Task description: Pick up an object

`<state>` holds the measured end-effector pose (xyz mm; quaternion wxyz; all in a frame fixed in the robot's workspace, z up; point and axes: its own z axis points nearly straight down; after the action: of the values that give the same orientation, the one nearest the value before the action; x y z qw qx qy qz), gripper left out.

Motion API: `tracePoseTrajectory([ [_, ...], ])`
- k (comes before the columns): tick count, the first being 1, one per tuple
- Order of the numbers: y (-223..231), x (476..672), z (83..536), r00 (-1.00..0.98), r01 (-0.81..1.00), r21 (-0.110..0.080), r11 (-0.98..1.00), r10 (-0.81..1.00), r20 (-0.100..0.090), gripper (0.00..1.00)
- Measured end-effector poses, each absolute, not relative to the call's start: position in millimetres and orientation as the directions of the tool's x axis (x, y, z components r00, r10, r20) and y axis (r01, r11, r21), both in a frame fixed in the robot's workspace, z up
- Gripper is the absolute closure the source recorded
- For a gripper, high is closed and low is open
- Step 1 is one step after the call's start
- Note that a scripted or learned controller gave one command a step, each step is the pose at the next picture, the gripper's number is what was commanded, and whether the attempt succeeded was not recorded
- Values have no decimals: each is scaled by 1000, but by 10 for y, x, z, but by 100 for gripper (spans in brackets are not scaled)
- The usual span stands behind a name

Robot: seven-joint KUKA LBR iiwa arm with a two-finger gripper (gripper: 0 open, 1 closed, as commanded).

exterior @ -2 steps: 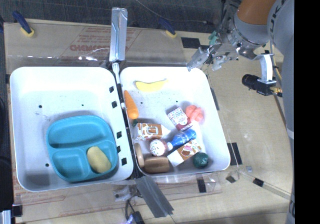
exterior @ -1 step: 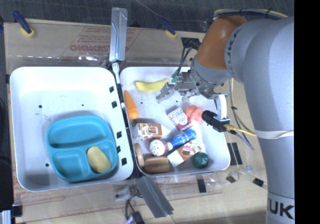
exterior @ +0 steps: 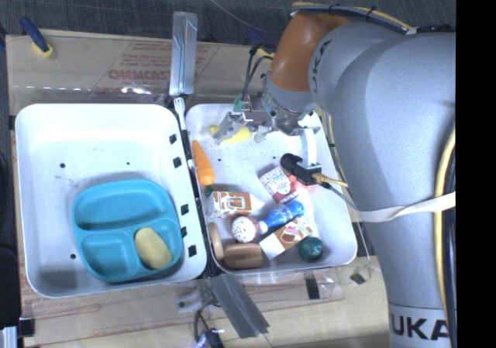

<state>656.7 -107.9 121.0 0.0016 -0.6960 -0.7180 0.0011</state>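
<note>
Right bin [exterior: 341,218]: gripper [exterior: 242,125] lowered at its upper end, over a yellow item [exterior: 237,135] there; grip and opening cannot be told. Carrot [exterior: 203,164], cartons and bottle [exterior: 280,215] heaped lower centre, likely dropped loose. Left bin [exterior: 31,184]: blue divided tray [exterior: 116,218] bearing a potato [exterior: 153,248]. Both on a cardboard-lined bench [exterior: 93,67]; dark carpet beyond.

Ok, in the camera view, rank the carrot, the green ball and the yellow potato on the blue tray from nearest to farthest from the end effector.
1. Carrot: just below-left of the end effector, by the right bin's left wall.
2. Green ball: right bin's lower right corner.
3. Yellow potato: on the blue tray in the left bin.
</note>
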Motion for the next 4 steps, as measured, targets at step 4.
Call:
tracePoseTrajectory([
  [4, -1814, 5837, 1716, -528, 849, 1, 528, 849, -5, 0],
])
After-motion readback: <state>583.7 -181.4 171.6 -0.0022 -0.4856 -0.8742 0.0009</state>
